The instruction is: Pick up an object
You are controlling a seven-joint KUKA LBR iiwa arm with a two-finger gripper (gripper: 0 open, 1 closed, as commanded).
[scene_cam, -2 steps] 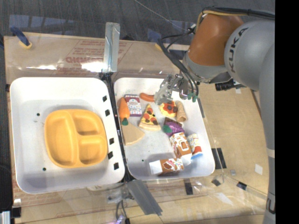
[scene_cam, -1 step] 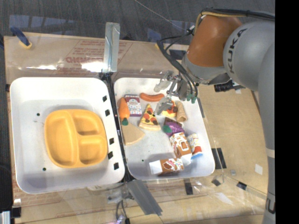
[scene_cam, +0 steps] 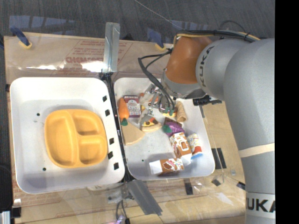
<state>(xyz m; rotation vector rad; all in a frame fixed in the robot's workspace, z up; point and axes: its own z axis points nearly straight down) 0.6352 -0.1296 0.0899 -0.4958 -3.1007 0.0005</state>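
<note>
**Arm working over the crowded right bin**

A bench (scene_cam: 56,55) covered in taped plastic sheeting is carrying two shallow white bins side by side. The left bin (scene_cam: 23,101) is holding one yellow divided tray (scene_cam: 74,136), lying flat near its centre. The right bin (scene_cam: 145,162) is holding the loose toy food, probably heaped there as picking stock: one carrot (scene_cam: 123,111) by the left wall, one cone (scene_cam: 181,111) near the right wall, one pale wedge (scene_cam: 132,134), and four or so small packets, including one (scene_cam: 168,166) near the front edge. The gripper (scene_cam: 156,102) is hanging low over the bin's back half, above the clutter; whether it is spread or pinching anything, I cannot tell.
</note>
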